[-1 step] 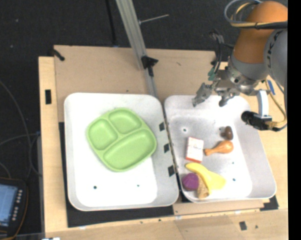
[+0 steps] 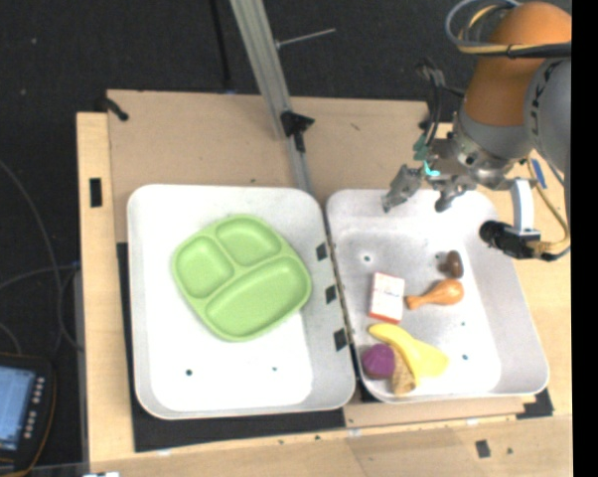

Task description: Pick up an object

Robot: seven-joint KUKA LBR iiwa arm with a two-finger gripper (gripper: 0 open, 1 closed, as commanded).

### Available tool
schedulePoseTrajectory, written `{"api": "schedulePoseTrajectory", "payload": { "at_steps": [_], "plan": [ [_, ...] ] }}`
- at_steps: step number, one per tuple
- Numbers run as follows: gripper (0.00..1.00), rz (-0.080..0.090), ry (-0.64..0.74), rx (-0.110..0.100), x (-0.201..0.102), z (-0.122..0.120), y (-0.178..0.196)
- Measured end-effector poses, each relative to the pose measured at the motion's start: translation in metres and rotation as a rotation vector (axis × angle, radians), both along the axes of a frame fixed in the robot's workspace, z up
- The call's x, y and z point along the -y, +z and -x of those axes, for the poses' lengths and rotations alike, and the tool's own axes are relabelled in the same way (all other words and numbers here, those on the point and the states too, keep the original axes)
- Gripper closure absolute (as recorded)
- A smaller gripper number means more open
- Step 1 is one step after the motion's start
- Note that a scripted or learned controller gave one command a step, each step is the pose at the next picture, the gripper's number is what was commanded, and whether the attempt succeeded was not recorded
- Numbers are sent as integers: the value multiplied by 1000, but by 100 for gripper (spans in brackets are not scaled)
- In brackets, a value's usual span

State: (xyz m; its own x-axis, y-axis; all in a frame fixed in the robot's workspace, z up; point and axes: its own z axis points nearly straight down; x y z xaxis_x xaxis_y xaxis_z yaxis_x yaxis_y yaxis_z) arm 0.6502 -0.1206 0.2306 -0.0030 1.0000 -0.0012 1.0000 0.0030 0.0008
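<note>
My gripper (image 2: pixel 418 195) hangs over the far edge of the right bin (image 2: pixel 498 361), open, with nothing between its two fingers. Below it in that bin lie a small white and orange box (image 2: pixel 385 297), an orange drumstick-shaped toy (image 2: pixel 437 294), a small dark brown piece (image 2: pixel 450 262), a yellow banana (image 2: pixel 408 350), a purple ball (image 2: pixel 378 362) and a tan bread-like piece (image 2: pixel 404 376). The nearest of them, the brown piece, lies well forward of the fingers.
The left bin (image 2: pixel 160 366) holds a green divided plate (image 2: pixel 241 276). A metal pole (image 2: pixel 264 58) slants down to the gap between the bins at the back. Bare bin floor lies between my gripper and the objects.
</note>
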Motion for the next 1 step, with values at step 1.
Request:
{"api": "schedulePoseTrajectory", "payload": {
  "at_steps": [1],
  "plan": [
    [0,0,-2,-5,-6,5,-60]
  ]
}}
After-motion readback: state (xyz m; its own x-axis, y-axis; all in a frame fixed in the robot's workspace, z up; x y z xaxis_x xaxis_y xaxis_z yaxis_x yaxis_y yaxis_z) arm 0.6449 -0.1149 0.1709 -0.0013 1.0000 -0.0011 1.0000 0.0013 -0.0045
